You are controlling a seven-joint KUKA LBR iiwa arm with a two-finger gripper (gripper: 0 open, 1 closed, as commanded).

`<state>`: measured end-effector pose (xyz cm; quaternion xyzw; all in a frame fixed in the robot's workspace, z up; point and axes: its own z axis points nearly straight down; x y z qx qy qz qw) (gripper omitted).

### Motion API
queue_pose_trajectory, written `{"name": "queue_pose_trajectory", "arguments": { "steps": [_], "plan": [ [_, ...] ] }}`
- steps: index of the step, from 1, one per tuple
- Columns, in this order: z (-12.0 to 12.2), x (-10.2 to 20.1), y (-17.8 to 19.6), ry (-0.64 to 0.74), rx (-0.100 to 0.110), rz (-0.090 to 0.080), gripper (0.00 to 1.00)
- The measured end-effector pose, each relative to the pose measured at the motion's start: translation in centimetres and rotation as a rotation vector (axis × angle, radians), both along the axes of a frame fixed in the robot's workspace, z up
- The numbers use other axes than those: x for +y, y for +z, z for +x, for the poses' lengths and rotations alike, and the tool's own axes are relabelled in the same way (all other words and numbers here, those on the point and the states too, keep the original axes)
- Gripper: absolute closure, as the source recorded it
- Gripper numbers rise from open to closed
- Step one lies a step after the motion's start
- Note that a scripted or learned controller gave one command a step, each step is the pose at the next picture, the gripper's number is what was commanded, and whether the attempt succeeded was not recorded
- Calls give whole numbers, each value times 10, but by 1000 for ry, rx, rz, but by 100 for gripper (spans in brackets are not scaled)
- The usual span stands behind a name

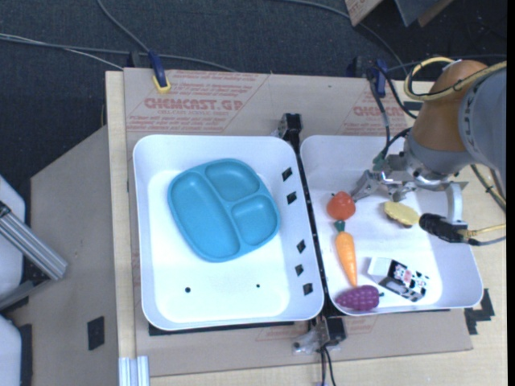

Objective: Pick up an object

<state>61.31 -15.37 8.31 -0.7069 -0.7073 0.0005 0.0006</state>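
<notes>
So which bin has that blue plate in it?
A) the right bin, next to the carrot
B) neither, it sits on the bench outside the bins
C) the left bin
C: the blue plate lies flat in the left bin, while the carrot lies in the right bin.

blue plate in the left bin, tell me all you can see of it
The blue plate is a light blue tray with rounded corners that looks like plastic, split by raised ridges into three sections. It lies flat and turned at an angle on the floor of the left bin, toward the far side. Nothing lies in it or touches it.
</notes>
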Motion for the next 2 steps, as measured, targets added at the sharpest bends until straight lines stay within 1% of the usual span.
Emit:
{"name": "queue_pose_trajectory", "arguments": {
  "steps": [1,2],
  "plan": [
    [1,0,13,-1,-5,-1,100],
    [4,-1,57,0,-7,-1,100]
  ]
}}
